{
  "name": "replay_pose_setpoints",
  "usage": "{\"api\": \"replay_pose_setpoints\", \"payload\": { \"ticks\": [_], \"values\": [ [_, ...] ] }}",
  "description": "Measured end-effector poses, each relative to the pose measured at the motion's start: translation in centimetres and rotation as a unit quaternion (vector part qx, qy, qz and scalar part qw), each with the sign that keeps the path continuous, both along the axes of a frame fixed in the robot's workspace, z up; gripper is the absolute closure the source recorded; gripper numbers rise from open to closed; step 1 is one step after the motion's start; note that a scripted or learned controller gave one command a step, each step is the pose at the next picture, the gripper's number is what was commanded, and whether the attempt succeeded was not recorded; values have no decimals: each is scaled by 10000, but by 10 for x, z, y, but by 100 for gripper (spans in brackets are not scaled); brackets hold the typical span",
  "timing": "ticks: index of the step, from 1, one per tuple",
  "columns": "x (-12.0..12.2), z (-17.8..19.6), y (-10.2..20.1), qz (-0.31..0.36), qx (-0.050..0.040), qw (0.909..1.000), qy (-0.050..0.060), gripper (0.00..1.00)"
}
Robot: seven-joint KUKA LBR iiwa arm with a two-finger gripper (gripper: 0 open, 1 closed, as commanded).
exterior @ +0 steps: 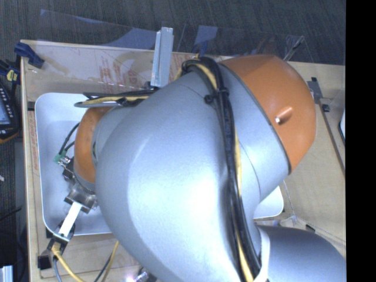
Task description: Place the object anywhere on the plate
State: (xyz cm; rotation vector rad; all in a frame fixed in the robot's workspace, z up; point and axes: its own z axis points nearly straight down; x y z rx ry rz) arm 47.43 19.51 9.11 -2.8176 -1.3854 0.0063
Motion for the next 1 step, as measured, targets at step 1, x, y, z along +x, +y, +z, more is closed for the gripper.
{"api": "replay_pose_setpoints", "payload": {
  "ticks": [1],
  "values": [
    [1,146,-5,-806,7,9967,-6,100]
  ]
}}
